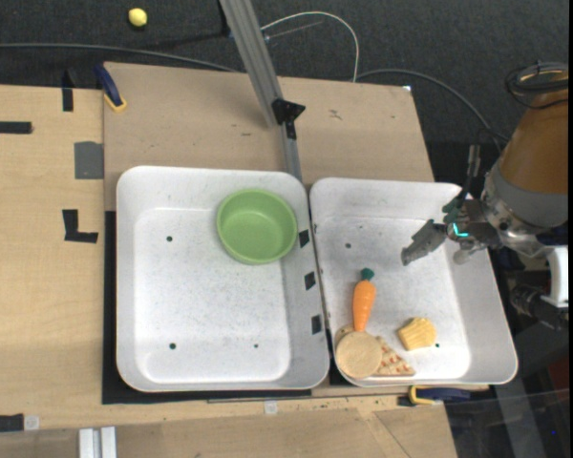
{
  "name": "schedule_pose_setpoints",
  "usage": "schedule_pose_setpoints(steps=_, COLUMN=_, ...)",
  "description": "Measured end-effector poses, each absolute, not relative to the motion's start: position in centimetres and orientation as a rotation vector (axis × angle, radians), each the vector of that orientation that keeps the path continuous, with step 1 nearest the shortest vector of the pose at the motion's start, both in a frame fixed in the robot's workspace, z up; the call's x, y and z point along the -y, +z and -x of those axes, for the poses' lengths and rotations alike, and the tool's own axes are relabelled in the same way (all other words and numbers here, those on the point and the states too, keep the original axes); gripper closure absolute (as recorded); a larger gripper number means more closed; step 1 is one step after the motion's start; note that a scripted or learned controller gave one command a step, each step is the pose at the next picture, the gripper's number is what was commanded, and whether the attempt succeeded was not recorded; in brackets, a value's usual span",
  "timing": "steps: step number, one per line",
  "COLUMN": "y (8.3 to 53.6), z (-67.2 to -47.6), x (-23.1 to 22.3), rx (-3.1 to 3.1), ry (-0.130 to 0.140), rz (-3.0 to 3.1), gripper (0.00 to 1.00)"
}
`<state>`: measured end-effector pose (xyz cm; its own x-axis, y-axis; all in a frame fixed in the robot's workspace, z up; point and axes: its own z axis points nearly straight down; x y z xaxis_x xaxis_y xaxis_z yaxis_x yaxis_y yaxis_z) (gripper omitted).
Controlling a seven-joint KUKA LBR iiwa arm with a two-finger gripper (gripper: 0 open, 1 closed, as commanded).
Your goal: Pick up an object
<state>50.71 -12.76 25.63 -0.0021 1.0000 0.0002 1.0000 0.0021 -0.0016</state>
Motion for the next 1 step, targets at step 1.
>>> schedule_pose_setpoints(steps=1, y=21.29, z=-50.54, x=12.85, rx=2.219, ry=0.006, rz=2.217, gripper=0.00)
